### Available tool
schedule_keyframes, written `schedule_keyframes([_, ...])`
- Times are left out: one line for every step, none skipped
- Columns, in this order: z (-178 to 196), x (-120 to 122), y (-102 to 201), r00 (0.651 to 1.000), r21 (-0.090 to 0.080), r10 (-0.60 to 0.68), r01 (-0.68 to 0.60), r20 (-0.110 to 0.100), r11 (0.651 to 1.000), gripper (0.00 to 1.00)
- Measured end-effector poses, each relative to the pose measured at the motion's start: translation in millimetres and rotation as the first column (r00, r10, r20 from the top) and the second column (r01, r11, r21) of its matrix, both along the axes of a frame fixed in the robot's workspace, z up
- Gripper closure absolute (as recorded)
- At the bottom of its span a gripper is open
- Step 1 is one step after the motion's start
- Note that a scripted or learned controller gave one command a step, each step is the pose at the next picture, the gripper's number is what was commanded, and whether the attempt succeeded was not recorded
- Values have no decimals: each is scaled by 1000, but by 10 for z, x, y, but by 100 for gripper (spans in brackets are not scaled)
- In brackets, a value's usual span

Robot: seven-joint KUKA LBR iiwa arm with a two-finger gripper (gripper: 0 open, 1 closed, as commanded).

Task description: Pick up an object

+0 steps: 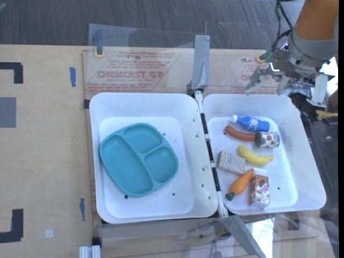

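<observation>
The right bin [301, 160] holds several toy foods. A blue bottle [251, 123] lies at its back, with an orange sausage [240, 134] and a small can [267, 140] just in front. Nearer the front lie a yellow banana [255, 155], a patterned packet [231, 163], a carrot [241, 183] and a red juice carton [259, 190]. My gripper [266, 87] hangs above the back rim of the right bin, behind the bottle. It is open, its fingers spread, and nothing sits between them.
A teal divided plate [138, 158] lies in the left bin [107, 112]. A grey upright post [201, 63] stands behind the ridge between the bins. A clear panel [140, 42] rises behind the left bin.
</observation>
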State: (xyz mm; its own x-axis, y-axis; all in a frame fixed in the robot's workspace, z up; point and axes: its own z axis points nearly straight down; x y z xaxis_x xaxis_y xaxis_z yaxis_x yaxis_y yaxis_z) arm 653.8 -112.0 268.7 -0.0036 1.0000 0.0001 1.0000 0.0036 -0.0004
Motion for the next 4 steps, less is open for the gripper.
schedule_keyframes([-1255, -364, 166, 1000, 0, 20, -20, 0, 1000, 0])
schedule_keyframes([-1814, -405, -331, 999, 0, 54, -54, 5, 999, 0])
schedule_keyframes([-1703, -397, -351, 999, 0, 50, -50, 9, 999, 100])
schedule_keyframes([-470, -149, 77, 989, -2, 150, -150, 4, 989, 100])
